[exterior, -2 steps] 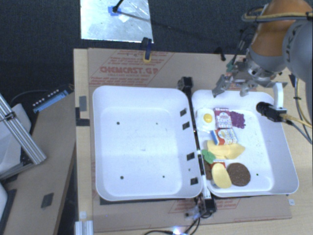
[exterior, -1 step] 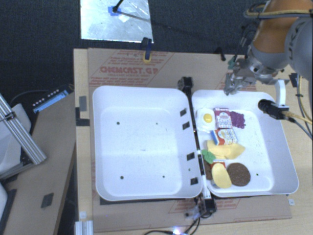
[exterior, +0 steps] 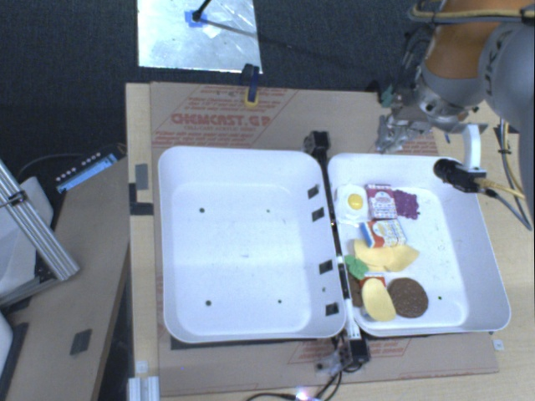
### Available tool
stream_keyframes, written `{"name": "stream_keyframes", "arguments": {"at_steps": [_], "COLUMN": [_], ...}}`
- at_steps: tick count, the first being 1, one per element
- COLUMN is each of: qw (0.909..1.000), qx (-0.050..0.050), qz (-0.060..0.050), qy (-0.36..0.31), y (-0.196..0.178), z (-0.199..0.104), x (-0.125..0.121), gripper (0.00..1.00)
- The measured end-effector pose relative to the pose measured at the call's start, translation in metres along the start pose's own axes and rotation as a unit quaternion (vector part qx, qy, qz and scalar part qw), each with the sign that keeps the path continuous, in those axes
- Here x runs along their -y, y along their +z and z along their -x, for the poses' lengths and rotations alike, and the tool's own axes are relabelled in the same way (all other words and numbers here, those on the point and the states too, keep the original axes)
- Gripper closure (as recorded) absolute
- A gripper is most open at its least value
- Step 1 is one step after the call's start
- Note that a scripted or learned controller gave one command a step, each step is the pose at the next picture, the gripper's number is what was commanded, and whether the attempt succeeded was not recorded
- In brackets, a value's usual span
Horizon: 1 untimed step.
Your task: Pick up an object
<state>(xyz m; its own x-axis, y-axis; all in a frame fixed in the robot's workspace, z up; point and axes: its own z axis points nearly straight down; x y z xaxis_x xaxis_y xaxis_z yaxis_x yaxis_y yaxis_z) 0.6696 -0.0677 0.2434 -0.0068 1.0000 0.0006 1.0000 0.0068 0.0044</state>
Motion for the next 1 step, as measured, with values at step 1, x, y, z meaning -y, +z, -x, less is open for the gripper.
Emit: {"name": "stream_keyframes", "arguments": {"at_steps": [1], "qw": [1.0000], "qx": [0.000], "qz": [-0.001], "qy": [0.000], "y": [-0.0016], "z": [-0.0080], "x": [0.0005], "gripper": [1.00]}}
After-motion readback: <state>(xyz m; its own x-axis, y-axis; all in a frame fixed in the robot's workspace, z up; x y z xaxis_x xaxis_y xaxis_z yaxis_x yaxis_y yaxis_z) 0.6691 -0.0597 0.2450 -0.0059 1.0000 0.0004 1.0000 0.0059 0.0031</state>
